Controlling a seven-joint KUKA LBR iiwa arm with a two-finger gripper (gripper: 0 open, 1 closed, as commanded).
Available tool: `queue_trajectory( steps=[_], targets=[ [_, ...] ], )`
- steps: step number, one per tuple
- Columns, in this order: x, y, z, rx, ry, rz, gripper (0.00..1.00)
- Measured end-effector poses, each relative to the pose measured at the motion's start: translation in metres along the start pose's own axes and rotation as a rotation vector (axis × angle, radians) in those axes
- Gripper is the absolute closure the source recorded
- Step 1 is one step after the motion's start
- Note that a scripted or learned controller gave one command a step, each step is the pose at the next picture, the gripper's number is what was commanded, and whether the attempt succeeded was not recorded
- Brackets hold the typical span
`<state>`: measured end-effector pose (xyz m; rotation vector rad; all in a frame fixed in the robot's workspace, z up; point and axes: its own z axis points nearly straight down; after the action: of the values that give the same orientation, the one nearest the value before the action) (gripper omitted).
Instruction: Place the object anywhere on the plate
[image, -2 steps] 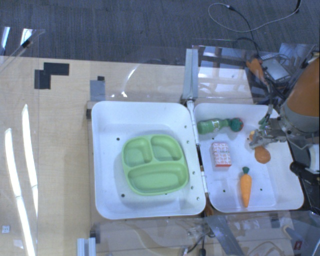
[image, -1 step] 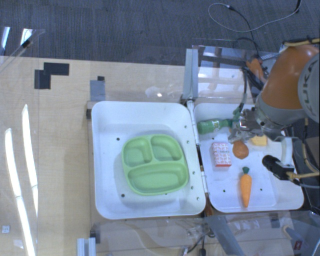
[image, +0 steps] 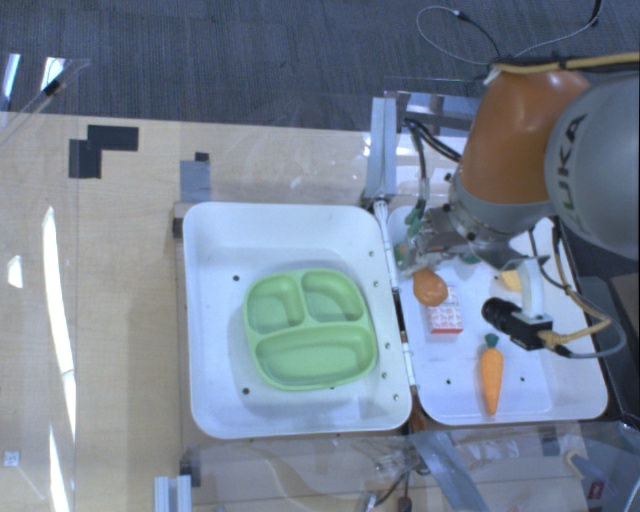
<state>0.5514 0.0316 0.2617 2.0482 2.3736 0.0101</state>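
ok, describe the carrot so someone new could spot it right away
Find the right bin, next to the bin that holds the green plate. The carrot lies in the part of that bin nearest the bottom of the view, green top pointing up the view. It is long and tapered, unlike the round orange ball and the red-and-white box above it.

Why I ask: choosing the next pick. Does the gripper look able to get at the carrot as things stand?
Probably yes. The carrot lies uncovered in the right bin, apart from the red-and-white box, and the gripper hangs over that same bin.
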Motion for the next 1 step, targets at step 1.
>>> queue_trajectory(
  steps=[1],
  targets=[
    [0.0599,0.0213,0.0535,0.006,0.001,-0.004,1.00]
  ],
)
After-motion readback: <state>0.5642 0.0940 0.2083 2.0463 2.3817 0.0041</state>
